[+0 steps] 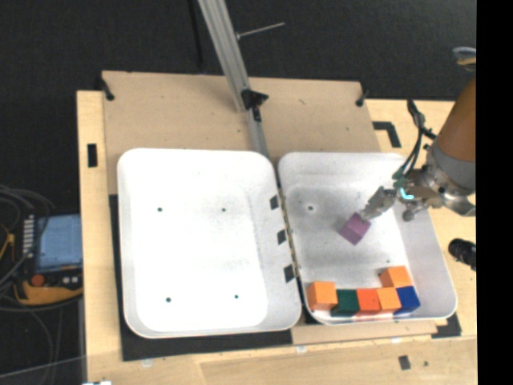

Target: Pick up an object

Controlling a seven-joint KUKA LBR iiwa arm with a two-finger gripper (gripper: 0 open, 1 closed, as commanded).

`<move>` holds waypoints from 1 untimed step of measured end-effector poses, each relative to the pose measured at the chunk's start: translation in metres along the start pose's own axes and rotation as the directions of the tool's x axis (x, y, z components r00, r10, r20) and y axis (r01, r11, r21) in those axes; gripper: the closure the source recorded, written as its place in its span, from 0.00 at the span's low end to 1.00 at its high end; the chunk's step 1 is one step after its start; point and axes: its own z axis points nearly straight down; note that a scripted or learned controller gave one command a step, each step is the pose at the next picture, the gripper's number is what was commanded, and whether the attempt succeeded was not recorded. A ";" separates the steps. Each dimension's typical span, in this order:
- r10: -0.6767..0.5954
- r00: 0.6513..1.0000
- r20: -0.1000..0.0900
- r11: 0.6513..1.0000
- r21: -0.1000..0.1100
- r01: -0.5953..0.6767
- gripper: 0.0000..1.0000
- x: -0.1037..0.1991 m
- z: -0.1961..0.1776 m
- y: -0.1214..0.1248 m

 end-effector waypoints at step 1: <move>0.001 1.000 0.001 1.000 -0.005 -0.001 0.00 0.000 -0.002 0.001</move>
